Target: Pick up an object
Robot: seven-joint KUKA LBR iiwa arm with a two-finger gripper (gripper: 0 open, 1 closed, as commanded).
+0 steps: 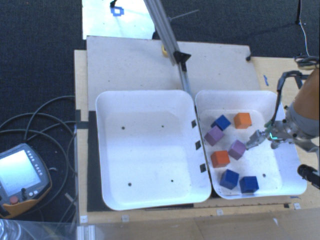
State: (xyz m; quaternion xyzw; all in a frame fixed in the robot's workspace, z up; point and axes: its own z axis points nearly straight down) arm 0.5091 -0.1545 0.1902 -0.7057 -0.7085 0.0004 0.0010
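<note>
Blocks lay scattered in the right bin [287,184]: two purple blocks [214,135] [237,149], three blue blocks [221,122] [229,178] [249,184] and two orange blocks [242,120] [220,158]. The pincer [254,139] hung just right of the lower purple block, nothing clamped; whether it stood apart or together could not be determined. The left bin [107,104] sat alongside on the counter [80,84].

Place: a robotics lab or test bench.
Floor: dark carpet [40,44] round a plywood bench [215,64].
Gear: a handheld control pendant [20,179] with loose black cables [50,124] lies at the left.
Setup: two white bins [150,104], one with coloured blocks [230,149]; a metal pole [160,19] crosses above.
</note>
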